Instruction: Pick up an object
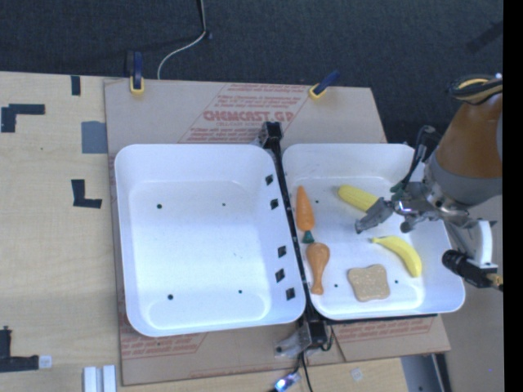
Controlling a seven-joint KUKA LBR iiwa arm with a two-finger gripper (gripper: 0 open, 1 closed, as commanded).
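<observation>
The right bin (pixel 425 300) holds several toy foods. An orange carrot (pixel 304 209) and a brown drumstick (pixel 317 264) lie along its left wall. A slice of bread (pixel 369 282) rests near the front. One yellow banana (pixel 358 198) lies toward the back middle, and another banana (pixel 402 254) sits at the right. My gripper (pixel 386 222) hangs over the bin between the two bananas, tilted down to the left. It is open, with nothing between its fingers.
The left bin (pixel 131 219) stands beside the right one, with a black divider (pixel 280 219) between them. Both rest on a cardboard sheet (pixel 245 113) held by clamps. A white cable (pixel 184 47) runs off the back.
</observation>
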